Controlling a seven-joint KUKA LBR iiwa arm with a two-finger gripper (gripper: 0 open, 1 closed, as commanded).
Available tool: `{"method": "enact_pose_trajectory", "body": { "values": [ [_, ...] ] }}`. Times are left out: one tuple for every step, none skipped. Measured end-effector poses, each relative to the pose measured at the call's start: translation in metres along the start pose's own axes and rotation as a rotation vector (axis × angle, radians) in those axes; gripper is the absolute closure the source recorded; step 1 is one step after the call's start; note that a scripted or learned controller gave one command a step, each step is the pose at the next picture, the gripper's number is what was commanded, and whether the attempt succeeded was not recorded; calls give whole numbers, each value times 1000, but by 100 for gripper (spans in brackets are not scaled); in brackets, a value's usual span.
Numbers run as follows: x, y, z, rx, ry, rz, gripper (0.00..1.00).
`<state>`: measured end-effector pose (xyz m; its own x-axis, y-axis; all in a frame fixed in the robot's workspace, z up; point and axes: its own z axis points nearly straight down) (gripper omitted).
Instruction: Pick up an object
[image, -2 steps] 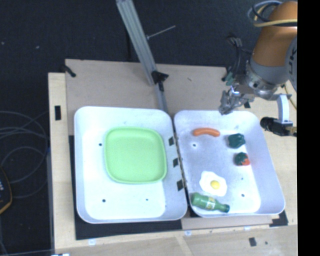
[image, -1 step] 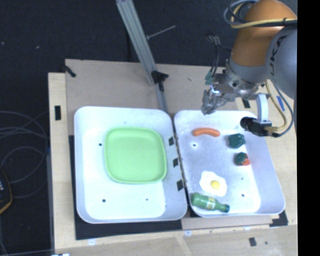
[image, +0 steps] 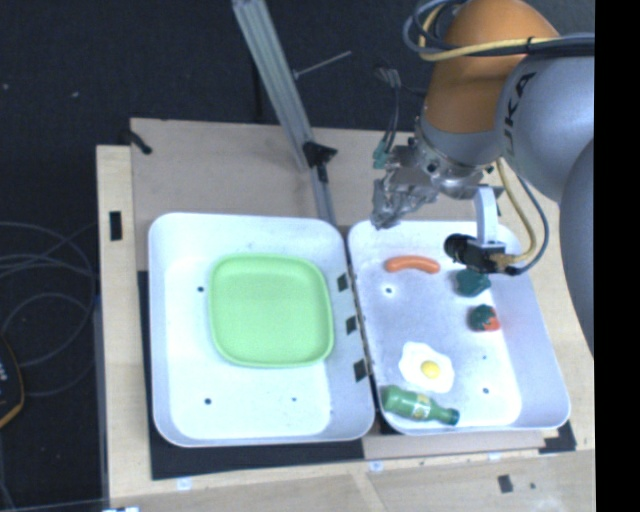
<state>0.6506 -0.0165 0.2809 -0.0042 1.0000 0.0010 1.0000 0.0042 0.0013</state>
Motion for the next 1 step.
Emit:
{"method": "enact_pose_trajectory", "body": {
  "values": [
    [48, -15, 13, 1, 0, 1, 100]
  ]
}}
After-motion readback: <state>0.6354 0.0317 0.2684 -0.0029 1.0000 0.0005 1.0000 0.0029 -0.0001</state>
